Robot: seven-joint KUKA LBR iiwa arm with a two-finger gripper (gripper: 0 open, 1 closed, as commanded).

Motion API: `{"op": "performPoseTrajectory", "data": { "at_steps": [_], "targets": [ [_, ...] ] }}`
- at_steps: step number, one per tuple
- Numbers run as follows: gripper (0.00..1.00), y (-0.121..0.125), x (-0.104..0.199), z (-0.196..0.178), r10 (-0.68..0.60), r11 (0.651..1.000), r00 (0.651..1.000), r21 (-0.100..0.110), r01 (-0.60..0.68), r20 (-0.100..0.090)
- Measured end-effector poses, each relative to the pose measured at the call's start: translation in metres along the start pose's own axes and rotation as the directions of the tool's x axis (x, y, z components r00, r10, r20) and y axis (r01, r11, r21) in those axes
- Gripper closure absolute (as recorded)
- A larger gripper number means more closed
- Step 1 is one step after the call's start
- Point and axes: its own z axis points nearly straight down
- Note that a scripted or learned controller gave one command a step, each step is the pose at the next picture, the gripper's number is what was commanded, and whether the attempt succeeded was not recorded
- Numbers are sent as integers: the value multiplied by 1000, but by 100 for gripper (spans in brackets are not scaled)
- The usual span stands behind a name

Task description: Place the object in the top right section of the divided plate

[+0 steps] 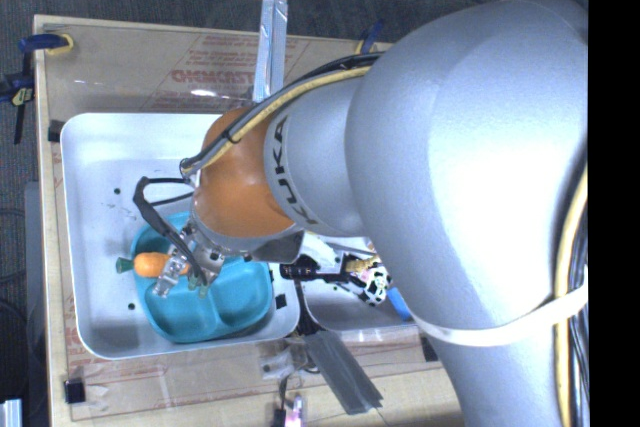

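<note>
White bin [90, 215]: carrot [148, 264] beside jaws [180, 275].

A robot lab: KUKA arm [440, 165] over clamped bench [120, 55]

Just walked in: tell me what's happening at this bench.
The grey KUKA arm with the orange band reaches from the right into the left shallow white bin. Its pincer hangs low over a teal divided plastic plate lying in that bin. A small orange carrot-like toy with a green tip sits at the plate's left edge, just beside the pincer. A black-and-white spotted toy lies in the right bin.
</note>
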Motion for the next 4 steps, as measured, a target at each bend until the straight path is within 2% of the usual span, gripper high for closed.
{"op": "performPoseTrajectory", "data": {
  "at_steps": [1, 2, 3, 4],
  "targets": [
    [100, -73, -18, -87, 160, 987, 987, 1, -160, -2],
    [100, -101, -89, -124, 293, 956, 956, 2, -293, -2],
    [100, -54, -55, -86, 219, 976, 976, 3, -219, -4],
    [100, -7, -27, -101, 81, 997, 997, 2, -81, -3]
  ]
}}
